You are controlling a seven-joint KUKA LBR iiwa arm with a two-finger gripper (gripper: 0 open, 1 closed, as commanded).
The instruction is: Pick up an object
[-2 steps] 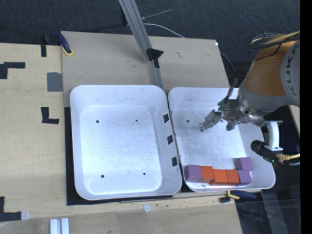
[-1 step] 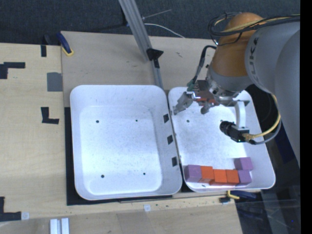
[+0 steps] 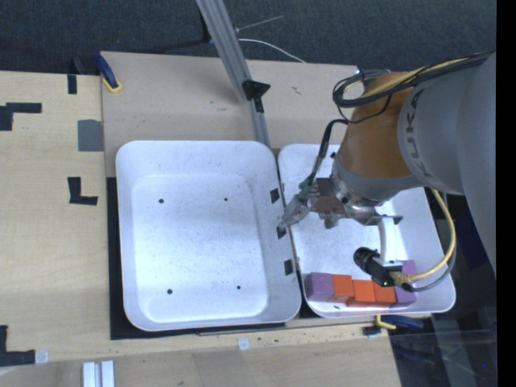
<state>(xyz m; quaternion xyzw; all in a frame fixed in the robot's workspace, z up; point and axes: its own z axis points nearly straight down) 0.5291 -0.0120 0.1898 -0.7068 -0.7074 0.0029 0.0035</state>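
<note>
Purple and orange blocks (image 3: 355, 289) lie along the right bin's (image 3: 419, 216) near wall. Likely light, rigid, easy pinched across flat sides. Claw (image 3: 292, 214) hangs over the bins' divide; spread unclear.

Blocks (image 3: 359, 289) lie, apparently touching, along right bin's (image 3: 427, 216) near wall.
</note>
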